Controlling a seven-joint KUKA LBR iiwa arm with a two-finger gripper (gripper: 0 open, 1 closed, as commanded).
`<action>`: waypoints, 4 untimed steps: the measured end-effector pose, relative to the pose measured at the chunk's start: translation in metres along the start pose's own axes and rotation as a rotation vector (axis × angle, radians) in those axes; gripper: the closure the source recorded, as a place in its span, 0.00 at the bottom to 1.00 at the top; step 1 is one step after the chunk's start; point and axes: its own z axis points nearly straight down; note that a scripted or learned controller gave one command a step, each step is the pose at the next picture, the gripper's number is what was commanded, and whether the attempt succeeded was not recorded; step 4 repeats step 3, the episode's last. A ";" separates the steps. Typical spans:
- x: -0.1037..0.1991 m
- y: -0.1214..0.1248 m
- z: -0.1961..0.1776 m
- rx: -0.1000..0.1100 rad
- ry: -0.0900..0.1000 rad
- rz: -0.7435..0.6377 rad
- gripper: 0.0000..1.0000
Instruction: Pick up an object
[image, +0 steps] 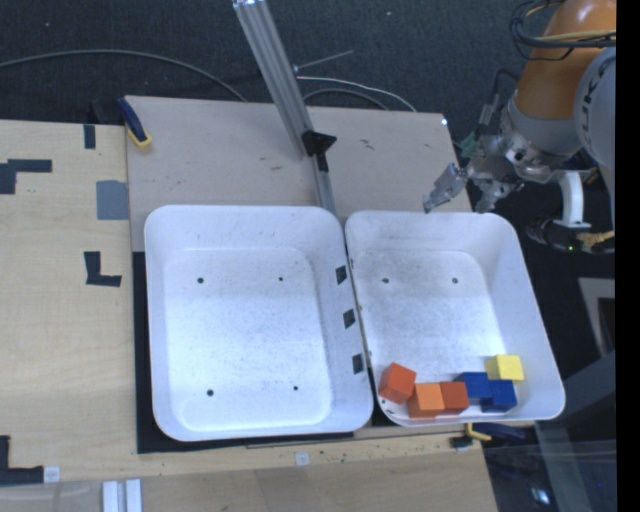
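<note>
Pincer (458, 192) hangs above my right bin's (520, 260) far rim; finger state cannot be determined. Small blocks (450, 388) cluster touching at its near edge. I judge them light, rigid, smooth; grip the yellow block's (505, 367) 2 flat sides.

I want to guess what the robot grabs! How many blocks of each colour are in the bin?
Orange blocks: 2
Red-brown block: 1
Blue blocks: 2, close together so hard to separate
Yellow block: 1
Total: 6, all in the right bin
</note>
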 end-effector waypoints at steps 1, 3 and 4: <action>0.001 0.000 -0.010 0.000 -0.001 -0.002 1.00; -0.025 -0.120 -0.067 -0.005 0.000 0.003 1.00; -0.025 -0.120 -0.067 -0.005 0.000 0.003 1.00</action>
